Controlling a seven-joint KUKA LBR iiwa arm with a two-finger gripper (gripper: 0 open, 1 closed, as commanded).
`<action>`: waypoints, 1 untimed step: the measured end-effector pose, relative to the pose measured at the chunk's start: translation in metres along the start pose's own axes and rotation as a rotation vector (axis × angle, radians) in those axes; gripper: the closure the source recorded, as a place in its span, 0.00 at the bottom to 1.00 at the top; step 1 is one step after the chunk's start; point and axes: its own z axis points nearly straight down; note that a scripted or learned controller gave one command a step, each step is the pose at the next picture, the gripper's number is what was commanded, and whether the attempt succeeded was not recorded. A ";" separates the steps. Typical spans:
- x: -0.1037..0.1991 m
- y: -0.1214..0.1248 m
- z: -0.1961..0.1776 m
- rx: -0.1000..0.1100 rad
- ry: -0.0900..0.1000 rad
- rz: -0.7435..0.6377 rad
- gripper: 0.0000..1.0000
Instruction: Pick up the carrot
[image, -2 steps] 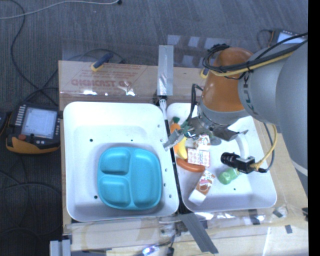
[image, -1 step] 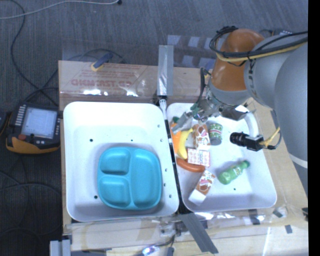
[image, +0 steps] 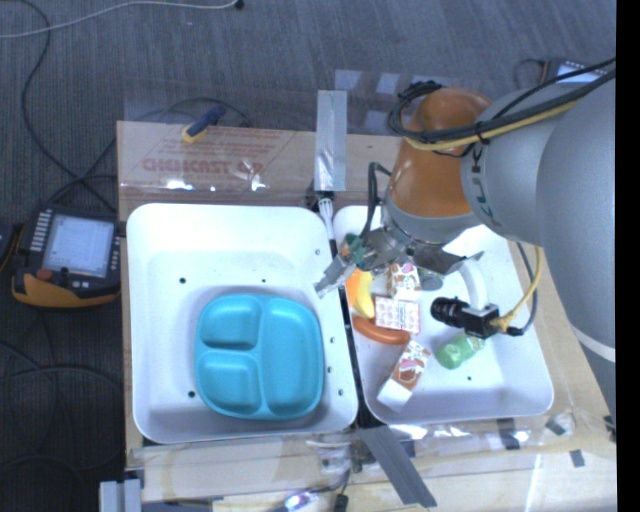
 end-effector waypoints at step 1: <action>0.000 0.000 -0.008 0.001 0.001 0.000 1.00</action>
